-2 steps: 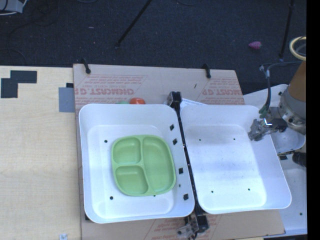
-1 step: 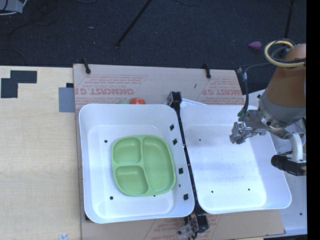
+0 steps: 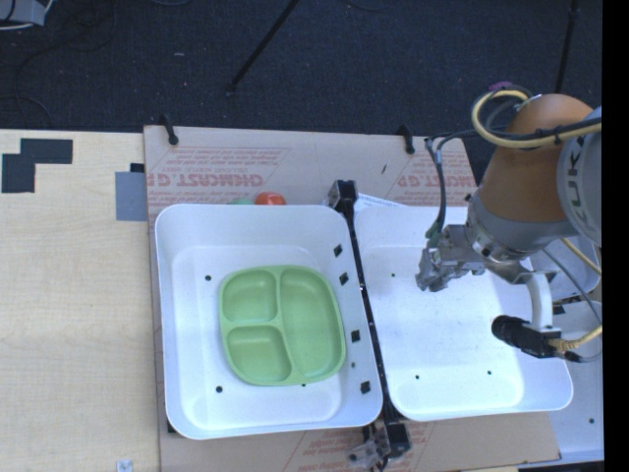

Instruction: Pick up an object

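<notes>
One green tray (image 3: 282, 324), two bins (image 3: 187, 264).

Two shallow white bins are sitting side by side on the worktop: the left bin (image 3: 182, 362) and the right bin (image 3: 462, 382). One green three-compartment plate (image 3: 282, 324) is lying in the left bin, left of the single end effector (image 3: 432, 275). One small red-orange object (image 3: 269, 200) is showing beyond the left bin's far rim.
</notes>
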You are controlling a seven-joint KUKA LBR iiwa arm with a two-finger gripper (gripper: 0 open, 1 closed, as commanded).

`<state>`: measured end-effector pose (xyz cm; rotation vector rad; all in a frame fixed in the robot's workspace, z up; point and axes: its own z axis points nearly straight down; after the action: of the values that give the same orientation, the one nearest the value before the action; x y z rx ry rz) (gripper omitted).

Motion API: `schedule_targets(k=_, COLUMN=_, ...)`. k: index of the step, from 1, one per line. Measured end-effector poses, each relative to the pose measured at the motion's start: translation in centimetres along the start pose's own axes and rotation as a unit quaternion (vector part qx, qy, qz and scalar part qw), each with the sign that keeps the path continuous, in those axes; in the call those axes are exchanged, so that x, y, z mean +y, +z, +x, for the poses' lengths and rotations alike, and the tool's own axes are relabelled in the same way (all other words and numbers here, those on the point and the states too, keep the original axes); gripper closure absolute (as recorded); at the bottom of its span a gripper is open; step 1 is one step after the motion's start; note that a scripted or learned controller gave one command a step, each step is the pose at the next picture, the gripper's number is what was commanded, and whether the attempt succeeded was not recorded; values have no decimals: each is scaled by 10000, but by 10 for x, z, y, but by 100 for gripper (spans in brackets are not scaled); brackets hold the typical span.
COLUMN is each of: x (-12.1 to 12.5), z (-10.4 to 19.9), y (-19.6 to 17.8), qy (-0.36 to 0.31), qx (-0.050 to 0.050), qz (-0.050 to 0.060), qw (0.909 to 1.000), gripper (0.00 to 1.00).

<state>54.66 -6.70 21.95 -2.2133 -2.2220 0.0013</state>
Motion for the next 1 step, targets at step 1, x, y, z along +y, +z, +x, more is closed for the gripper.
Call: schedule_targets(k=1, x=4, z=57, y=-9, qy=-5, qx=-2, qz=-13, qw=10000, gripper=100)
